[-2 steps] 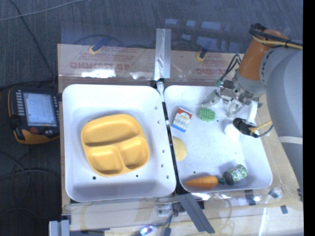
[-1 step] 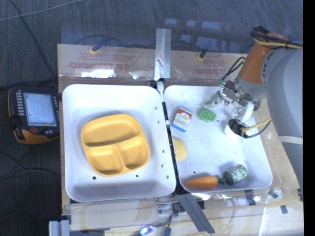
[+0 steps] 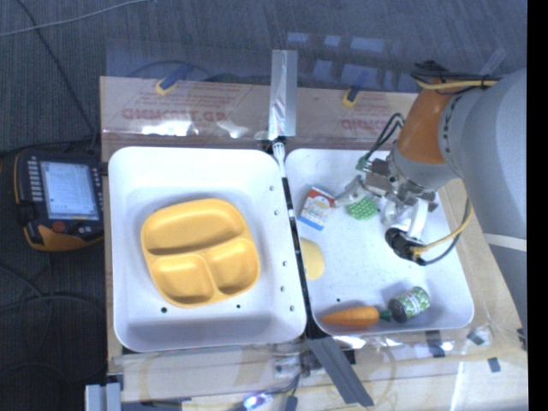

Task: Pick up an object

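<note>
Dark grey carpet surrounds the bench, where a handheld control pendant with a lit screen (image 3: 58,197) lies on the floor at the far left. On the bench, the left white bin (image 3: 128,315) holds a yellow plastic tray with three compartments (image 3: 199,251), lying flat near its middle. Just across the divider, the right white bin (image 3: 454,302) has a small white, red and blue carton (image 3: 316,208) near its upper left. A yellow round piece (image 3: 312,259) lies against the bin's left wall. A small green object (image 3: 363,207) lies right of the carton, just under the gripper (image 3: 383,197); whether it is between the fingers cannot be told. An orange carrot (image 3: 349,317) and a green can (image 3: 409,304) lie along the front wall. The grey arm with its orange band (image 3: 425,131) reaches in from the right.
</note>
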Controlling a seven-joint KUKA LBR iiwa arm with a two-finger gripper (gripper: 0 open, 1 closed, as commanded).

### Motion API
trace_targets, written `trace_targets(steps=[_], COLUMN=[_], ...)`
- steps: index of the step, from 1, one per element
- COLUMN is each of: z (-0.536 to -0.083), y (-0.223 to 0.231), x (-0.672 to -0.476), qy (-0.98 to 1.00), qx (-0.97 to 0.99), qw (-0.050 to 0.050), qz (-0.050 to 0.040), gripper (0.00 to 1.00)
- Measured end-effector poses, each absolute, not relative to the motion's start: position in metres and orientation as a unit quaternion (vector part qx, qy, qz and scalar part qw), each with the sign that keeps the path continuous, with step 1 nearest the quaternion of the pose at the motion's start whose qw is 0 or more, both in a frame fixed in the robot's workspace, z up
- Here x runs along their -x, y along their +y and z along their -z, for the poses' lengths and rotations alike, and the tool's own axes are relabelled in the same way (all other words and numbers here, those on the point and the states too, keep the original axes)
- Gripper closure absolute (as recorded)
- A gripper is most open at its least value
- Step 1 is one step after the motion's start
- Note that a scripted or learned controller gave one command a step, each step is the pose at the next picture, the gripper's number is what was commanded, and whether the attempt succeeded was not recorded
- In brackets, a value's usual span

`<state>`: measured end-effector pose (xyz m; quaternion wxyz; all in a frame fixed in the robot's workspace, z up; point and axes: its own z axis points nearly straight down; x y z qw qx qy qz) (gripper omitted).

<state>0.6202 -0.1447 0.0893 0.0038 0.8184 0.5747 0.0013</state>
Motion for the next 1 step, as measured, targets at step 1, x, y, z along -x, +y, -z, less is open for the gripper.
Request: trace_targets(steps=[1], z=[-0.0982], y=[-0.1431], x=[-0.6211], qy=[0.575], qx=[-0.818], qw=[0.003], qz=[-0.0032], gripper=[1.0])
